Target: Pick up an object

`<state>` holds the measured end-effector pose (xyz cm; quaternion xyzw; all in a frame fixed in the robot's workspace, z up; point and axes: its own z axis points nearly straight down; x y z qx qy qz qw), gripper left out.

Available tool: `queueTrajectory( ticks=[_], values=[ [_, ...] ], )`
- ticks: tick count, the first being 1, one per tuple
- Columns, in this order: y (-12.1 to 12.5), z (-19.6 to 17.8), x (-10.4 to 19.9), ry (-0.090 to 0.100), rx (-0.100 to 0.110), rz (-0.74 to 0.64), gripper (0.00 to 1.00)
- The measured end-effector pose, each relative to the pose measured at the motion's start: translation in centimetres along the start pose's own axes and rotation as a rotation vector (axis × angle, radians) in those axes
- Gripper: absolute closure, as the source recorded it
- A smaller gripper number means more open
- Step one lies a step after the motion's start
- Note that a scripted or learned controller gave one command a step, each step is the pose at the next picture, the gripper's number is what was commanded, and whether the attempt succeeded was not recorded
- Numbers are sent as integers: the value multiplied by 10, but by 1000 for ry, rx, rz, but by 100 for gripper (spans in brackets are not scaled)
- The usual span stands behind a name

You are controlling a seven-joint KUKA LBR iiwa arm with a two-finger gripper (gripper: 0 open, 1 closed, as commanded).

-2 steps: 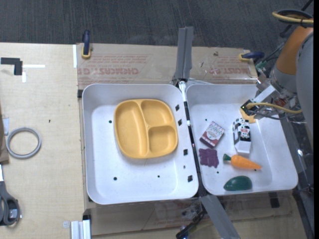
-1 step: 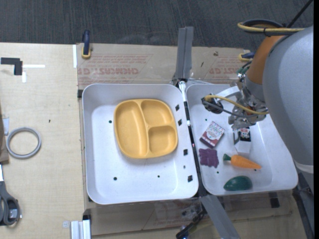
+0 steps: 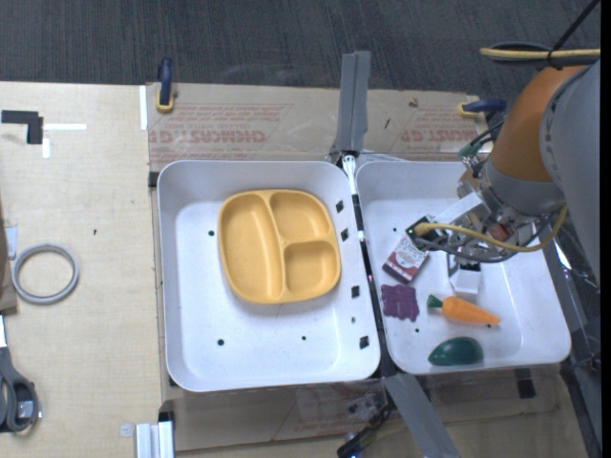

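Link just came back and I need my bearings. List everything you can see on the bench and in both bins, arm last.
Divided plate: one, yellow, left bin.
Small packet: one, dark red and white, right bin.
Purple toy: one, right bin, below the packet.
Carrot: one, orange with green top, right bin.
Green object: one, right bin, near edge.
Tape roll: one, grey, bench at left.
Scissors: one pair, bench, lower left.
Gripper: one, over the right bin above the carrot.
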<state>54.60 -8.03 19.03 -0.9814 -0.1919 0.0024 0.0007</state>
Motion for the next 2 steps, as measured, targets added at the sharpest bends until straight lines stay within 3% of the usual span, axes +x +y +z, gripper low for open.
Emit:
queueTrajectory(
  ticks=[1, 2],
  values=[
    [54, 15, 66, 0, -1, 132, 0],
    [53, 7, 66, -4, -1, 127, 100]
  ],
)
